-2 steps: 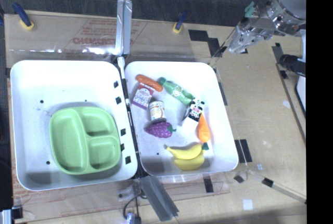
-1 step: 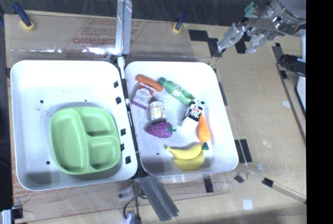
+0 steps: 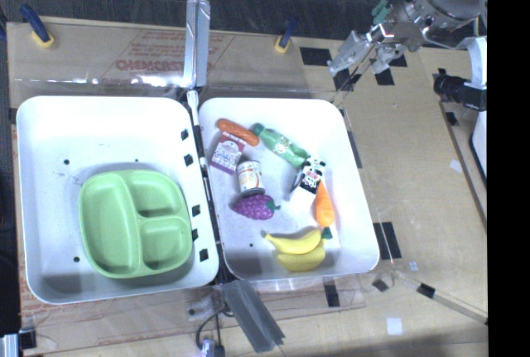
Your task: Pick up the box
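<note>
Since the small purple-and-white cardboard box lies flat just left of the brown-labelled tin can, we judge it light, stiff and crushable, best pinched across its narrow sides by the two-finger gripper, hovering empty well up-right of that can.

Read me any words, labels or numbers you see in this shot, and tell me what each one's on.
Red print on the bench sheet behind the bins: letters too blurred and turned away to read.
Purple box: label too small to read.
Can: label too small to read.
Black-and-white carton: pattern, no legible words.
Nothing can be quoted for certain.
</note>
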